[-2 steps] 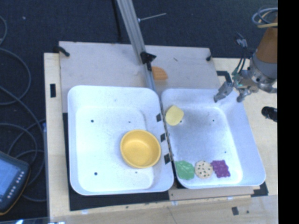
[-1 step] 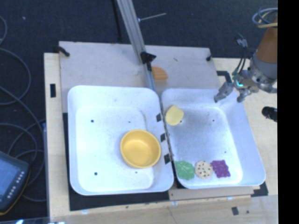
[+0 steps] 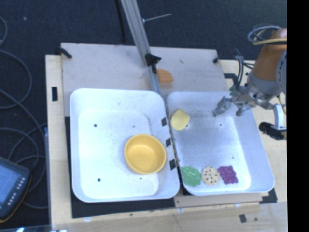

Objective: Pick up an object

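The two grey fingers of the gripper [image 3: 229, 108] stood apart, nothing between them, one tip reaching toward the left and the other pointing down nearer the wrist, both hanging over the upper right part of the right-hand shallow white plastic bin [image 3: 251, 144]. Behind them the grey arm with its orange band [image 3: 267, 62] came in from the right edge, with looped cables above it. Left of the fingers, well apart from them, a pale yellow rounded lump [image 3: 180, 119] lay near the bin's upper left corner, close to the wall shared with the other bin. Along the near wall of the same bin three small pieces sat in a row, close beside one another: a green lumpy piece [image 3: 191, 176], a tan round cookie-like disc with dark spots [image 3: 210, 175], and a purple knobbly piece [image 3: 228, 174]. The left-hand shallow white plastic bin [image 3: 91, 110] held a yellow round plastic bowl [image 3: 145, 153], upright, toward its lower right. Beyond the bins, on the pale board, a small orange object [image 3: 164, 76] lay just beside the foot of a slanted grey metal rail [image 3: 135, 21]. A dark screen device [image 3: 12, 187] sat at the lower left edge, off the bench.
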`<act>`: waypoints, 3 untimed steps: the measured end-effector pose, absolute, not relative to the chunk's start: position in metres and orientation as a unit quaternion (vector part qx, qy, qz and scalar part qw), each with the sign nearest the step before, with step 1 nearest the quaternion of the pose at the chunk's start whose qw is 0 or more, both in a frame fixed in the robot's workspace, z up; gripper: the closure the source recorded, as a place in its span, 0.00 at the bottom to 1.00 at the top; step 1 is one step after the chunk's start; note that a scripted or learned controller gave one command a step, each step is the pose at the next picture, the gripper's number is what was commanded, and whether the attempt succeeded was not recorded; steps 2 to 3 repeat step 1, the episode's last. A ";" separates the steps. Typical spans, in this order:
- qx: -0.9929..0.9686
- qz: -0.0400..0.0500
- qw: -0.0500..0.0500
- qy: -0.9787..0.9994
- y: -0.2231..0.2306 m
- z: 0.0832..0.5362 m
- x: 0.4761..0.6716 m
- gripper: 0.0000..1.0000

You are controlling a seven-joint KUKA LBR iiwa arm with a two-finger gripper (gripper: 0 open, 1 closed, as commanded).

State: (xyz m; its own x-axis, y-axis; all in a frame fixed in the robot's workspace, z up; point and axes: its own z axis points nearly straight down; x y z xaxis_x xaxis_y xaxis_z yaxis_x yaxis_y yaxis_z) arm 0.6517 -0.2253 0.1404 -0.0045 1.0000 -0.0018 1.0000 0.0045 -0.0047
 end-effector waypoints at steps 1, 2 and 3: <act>-0.705 0.002 -0.001 -0.709 -0.227 0.099 0.651 0.00; -0.705 0.002 -0.001 -0.709 -0.227 0.099 0.651 0.00; -0.705 0.002 -0.001 -0.709 -0.227 0.099 0.651 0.00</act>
